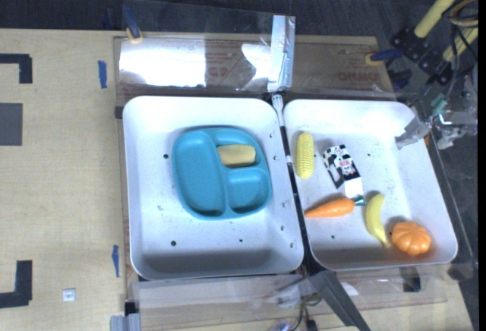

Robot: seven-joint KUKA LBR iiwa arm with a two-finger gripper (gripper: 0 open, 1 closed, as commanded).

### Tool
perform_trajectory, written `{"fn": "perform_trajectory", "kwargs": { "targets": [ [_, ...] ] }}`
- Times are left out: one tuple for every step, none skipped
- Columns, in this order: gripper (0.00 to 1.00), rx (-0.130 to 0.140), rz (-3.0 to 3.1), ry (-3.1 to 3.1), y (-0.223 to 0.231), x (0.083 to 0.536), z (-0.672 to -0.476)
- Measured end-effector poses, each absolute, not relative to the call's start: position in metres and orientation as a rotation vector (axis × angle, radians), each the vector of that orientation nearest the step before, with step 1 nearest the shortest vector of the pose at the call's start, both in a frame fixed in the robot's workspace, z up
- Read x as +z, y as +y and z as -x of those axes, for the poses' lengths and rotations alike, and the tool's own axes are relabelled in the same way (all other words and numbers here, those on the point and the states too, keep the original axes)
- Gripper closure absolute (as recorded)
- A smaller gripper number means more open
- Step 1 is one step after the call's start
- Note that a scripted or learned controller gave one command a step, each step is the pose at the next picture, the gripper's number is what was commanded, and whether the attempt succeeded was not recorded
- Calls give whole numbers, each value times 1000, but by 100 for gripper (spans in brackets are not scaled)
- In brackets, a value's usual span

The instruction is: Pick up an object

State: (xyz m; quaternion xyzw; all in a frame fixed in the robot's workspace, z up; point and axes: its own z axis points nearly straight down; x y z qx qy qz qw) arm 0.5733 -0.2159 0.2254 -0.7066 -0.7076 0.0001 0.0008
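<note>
Bench [53, 170]: pale wood surface carrying two shallow white bins side by side.

Left bin [144, 238]: holds one blue divided plate [201, 174], set near the bin's centre. A yellow sponge-like block [237, 156] lies in the plate's compartment at 2 o'clock.

Right bin [387, 128]: holds five items, all in its lower half and middle.
- Corn cob [304, 154]: yellow, lying lengthwise at 9 o'clock of the bin, just beside the wall shared with the left bin.
- Black-and-white toy [342, 166]: near the bin's centre, tilted; what it depicts cannot be told.
- Carrot [332, 208]: orange, at 7 o'clock, its tip pointing toward 9 o'clock, green end just beside the banana.
- Banana [375, 218]: yellow, at 5 o'clock, its lower end touching the pumpkin.
- Pumpkin [411, 238]: small, orange, at 5 o'clock near the bin's corner.

Claw [414, 133]: at 2 o'clock of the right bin, over its rim, well apart from all five items. Nothing is seen in it; whether it is released or clenched cannot be told.
</note>
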Motion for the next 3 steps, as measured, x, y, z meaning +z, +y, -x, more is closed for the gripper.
{"fn": "perform_trajectory", "kwargs": {
  "targets": [
    [0, 5, 2189, -2246, -192, 146, -536],
    [0, -4, 2147, -2299, -192, 87, -496],
    [100, -9, 2154, -2303, -193, 98, -498]
  ]
}}
